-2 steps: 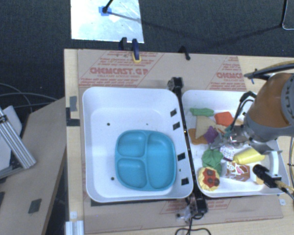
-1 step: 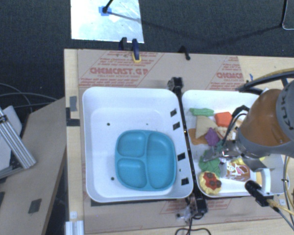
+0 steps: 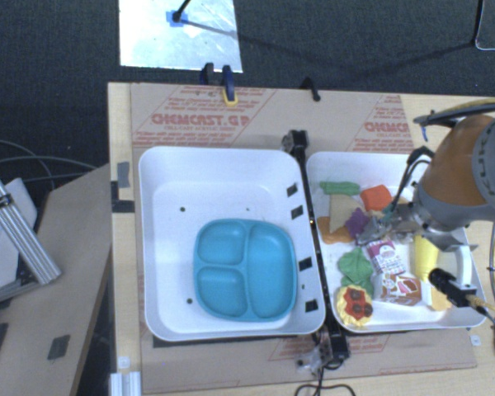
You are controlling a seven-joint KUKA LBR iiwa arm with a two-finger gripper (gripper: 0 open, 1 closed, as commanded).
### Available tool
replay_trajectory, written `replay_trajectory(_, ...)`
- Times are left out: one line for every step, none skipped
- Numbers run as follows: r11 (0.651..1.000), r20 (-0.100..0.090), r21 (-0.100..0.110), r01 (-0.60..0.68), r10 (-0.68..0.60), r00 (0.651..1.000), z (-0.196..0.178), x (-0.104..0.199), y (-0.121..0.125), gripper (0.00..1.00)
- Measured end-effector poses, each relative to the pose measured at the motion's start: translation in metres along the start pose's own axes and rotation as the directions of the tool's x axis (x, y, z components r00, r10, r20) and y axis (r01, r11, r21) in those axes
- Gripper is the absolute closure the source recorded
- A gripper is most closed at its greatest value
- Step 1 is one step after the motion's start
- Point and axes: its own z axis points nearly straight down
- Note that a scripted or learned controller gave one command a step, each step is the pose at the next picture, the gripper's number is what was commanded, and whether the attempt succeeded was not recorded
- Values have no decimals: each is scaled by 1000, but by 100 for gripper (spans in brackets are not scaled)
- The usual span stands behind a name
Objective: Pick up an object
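White plastic makes up both shallow bins, set side by side on a surface [image 3: 338, 114] covered with red-printed cardboard. The left bin [image 3: 161, 221] holds one thing, a blue divided plate [image 3: 246, 269], lying flat towards the near right part of its floor, with three compartments.

The right bin [image 3: 355, 167] holds every loose thing that could be picked. Along its far end lie a green piece [image 3: 340, 188] and, just beside it, an orange block [image 3: 375, 196]. Below them a tan flat piece [image 3: 338, 215] sits against the left wall, with a purple piece [image 3: 357, 221] touching its right edge. Towards the near end come a green leafy toy [image 3: 355, 264] and a round yellow disc with red spots [image 3: 355, 302] at the near left corner. A pink-and-white packet [image 3: 386, 258] lies in the middle, a red-brown packet [image 3: 402, 287] just below it, and a yellow oblong [image 3: 425, 256] to their right.

The arm [image 3: 458, 180] reaches in from the right, and its pincer [image 3: 381, 228] sits low in the right bin between the purple piece and the pink-and-white packet. Whether the pincer is apart or together, I cannot tell, and nothing can be seen gripped in it.
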Motion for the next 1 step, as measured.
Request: replay_trajectory(1000, -4, 4, -5, 5, 1000, 1, -2, -45, 0)
